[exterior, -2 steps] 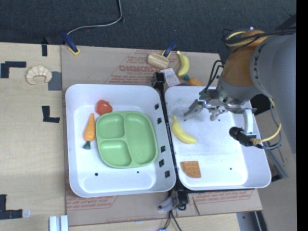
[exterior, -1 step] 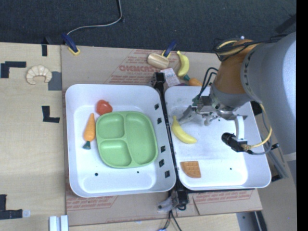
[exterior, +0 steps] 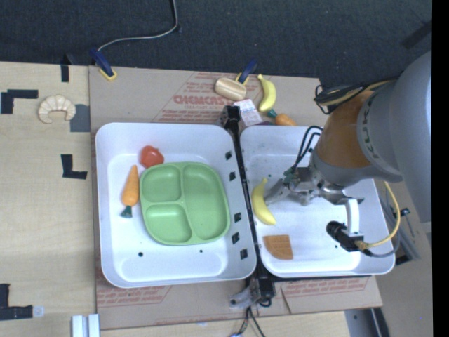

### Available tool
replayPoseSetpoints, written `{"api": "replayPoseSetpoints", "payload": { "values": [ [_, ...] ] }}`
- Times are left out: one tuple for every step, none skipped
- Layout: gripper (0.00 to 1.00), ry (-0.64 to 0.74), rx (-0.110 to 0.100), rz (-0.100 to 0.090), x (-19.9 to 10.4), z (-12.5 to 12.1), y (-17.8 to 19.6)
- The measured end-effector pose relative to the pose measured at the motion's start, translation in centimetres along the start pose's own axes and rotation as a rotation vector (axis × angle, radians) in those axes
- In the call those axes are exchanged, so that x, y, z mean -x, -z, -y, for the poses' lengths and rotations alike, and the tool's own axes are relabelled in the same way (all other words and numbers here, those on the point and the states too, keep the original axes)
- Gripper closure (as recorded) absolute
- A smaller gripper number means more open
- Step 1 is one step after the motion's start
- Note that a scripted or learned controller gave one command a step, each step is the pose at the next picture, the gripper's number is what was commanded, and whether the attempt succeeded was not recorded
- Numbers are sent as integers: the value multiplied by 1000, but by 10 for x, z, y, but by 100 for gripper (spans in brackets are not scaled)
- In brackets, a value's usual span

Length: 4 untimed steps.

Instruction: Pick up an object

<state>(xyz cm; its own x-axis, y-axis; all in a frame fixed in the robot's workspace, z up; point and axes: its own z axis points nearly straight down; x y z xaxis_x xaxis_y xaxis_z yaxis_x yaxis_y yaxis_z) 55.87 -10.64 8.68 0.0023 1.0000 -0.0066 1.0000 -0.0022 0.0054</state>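
The curved yellow plastic banana [exterior: 263, 203] lies in the right-hand shallow white bin [exterior: 319, 262], touching the two-finger gripper [exterior: 275, 192] (pincer state: cannot tell). Likely light, stiff, slippery; grip its mid-curve.

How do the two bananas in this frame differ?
The banana in the right bin lies inside the right bin, right by the pincer; the banana behind the bins lies on the cardboard, beside a bread roll. The first looks larger in this view. Both are yellow and curved.
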Motion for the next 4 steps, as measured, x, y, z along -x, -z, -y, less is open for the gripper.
{"api": "replayPoseSetpoints", "payload": {
  "values": [
    [0,4,-4,-6,-31,-55,98],
    [0,3,-5,-6,-12,-31,-1],
    [0,4,0,-4,-12,-16,0],
    [0,4,-5,-6,-41,0,98]
  ]
}}
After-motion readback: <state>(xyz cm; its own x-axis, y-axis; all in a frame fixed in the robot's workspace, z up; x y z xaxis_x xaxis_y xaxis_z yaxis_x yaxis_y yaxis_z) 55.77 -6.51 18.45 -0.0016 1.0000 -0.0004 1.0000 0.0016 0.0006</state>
